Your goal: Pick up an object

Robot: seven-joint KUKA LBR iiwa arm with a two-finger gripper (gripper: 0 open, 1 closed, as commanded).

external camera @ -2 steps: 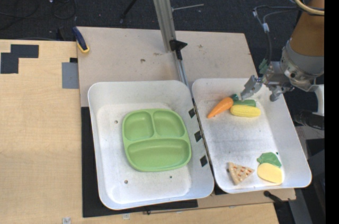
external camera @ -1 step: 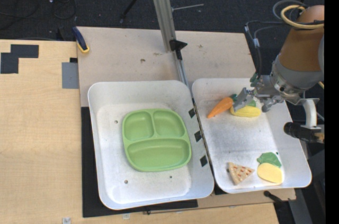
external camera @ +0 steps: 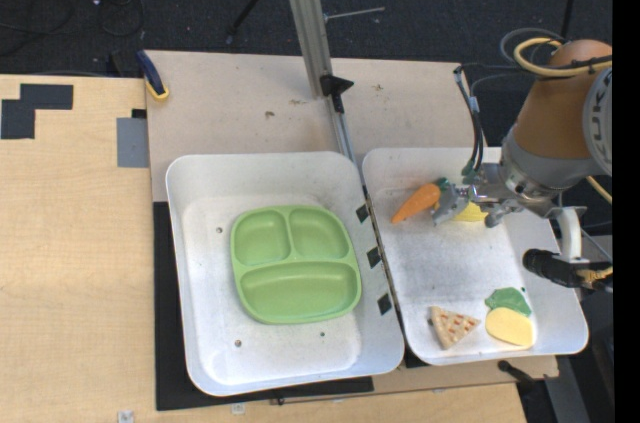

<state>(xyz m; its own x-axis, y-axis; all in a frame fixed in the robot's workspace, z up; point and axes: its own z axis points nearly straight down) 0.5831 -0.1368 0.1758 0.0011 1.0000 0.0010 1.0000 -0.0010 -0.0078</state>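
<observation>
Seemingly low in the right bin (external camera: 560, 336), the gripper (external camera: 468, 208), whose grasp I cannot tell, sits just right of the carrot (external camera: 416, 203), whose long axis slants up toward it.

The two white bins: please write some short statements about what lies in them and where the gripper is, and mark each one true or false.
1. The green divided plate lies in the left bin. True.
2. The toy carrot lies on the plate. False: it lies in the right bin, near the far edge.
3. The gripper is over the right bin. True.
4. The pizza slice touches the carrot. False: they are well apart.
</observation>
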